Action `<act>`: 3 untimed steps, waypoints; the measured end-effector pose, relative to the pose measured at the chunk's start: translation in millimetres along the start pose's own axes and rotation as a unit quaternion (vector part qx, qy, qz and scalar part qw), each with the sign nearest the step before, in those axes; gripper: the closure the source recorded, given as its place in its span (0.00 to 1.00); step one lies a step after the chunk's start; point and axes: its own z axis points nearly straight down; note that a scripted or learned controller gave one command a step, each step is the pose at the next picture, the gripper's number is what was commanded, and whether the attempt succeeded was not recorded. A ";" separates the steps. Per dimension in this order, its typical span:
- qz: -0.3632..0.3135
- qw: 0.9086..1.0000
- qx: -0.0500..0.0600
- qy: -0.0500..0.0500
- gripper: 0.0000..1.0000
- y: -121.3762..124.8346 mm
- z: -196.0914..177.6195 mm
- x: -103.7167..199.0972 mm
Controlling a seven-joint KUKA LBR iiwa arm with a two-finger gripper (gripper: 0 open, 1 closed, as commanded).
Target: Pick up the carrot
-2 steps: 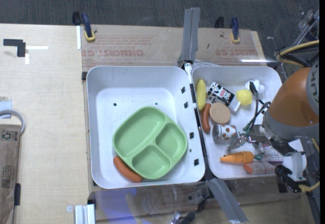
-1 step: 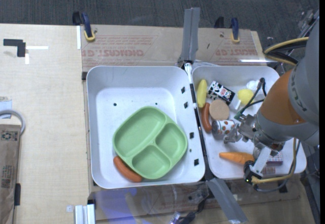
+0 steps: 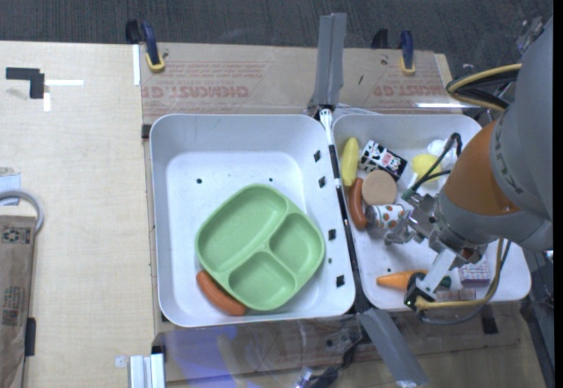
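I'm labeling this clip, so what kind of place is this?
Probably a robot lab test bench: a robot arm over two white bins of toy food like a carrot, beside a wooden board held by clamps.

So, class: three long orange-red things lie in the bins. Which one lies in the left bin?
The sausage-like piece tucked under the green divided plate's near-left edge. The carrot and the other reddish piece both lie in the right bin.

Fingers point(image 3: 413, 232) blurred among toys

Bulky grey arm point(image 3: 528, 157) — orange band point(image 3: 475, 175) above the wrist, black and yellow cables looping alongside.
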 end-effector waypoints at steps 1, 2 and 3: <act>-0.002 1.000 0.004 -0.003 1.00 -0.8 -5.2 -0.7; -0.221 0.975 0.003 0.000 1.00 9.8 0.9 -13.9; -0.297 0.955 0.001 -0.001 1.00 7.6 -168.2 -7.5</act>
